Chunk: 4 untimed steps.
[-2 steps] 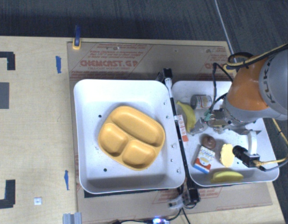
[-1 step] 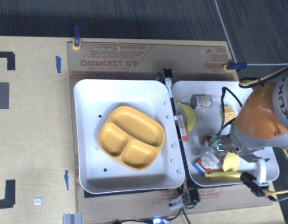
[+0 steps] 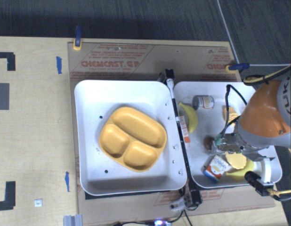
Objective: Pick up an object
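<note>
My gripper [image 3: 223, 145] reaches down into the right bin [image 3: 198, 179], below the arm's orange band [image 3: 262, 113]. It hangs just right of a small brown object [image 3: 209, 142] and above a white, blue and red carton [image 3: 216, 168]. A yellow round piece [image 3: 238, 161] and a yellow curved item [image 3: 238, 174] lie under the wrist. Farther back in that bin are a yellow banana [image 3: 190, 117], a small silver can [image 3: 203, 102] and an orange-yellow piece [image 3: 229, 113], partly hidden by a cable.
The left bin [image 3: 89, 98] holds a large yellow divided plate [image 3: 132, 138]. A black divider bar [image 3: 176, 121] runs between the bins. Black cables loop off the arm over the right bin's back right. Cardboard and the wooden bench surround both bins.
</note>
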{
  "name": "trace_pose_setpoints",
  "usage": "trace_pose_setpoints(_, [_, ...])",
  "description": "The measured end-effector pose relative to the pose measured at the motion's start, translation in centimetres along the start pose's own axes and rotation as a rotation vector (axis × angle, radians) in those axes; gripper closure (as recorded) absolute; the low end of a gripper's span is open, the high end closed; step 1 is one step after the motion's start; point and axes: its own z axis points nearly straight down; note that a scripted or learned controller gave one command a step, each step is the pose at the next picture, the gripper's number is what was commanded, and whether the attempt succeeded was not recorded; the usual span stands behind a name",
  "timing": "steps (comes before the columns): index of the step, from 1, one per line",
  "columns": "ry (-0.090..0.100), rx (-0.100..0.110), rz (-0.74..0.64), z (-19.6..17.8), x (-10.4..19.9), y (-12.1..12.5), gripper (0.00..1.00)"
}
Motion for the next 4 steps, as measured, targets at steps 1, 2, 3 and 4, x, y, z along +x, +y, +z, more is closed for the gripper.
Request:
trace_pose_setpoints(1, [0.005,0.009,-0.003,-8.8,10.1,-0.1,1.0])
trace_pose_setpoints(2, [0.004,0.004,-0.004,-9.9,10.1,0.1,1.0])
trace_pose_setpoints(3, [0.004,0.013,0.0,-2.3,1.5,0.9,1.0])
trace_pose_setpoints(4, [0.004,0.012,-0.001,-2.3,1.6,1.0,0.0])
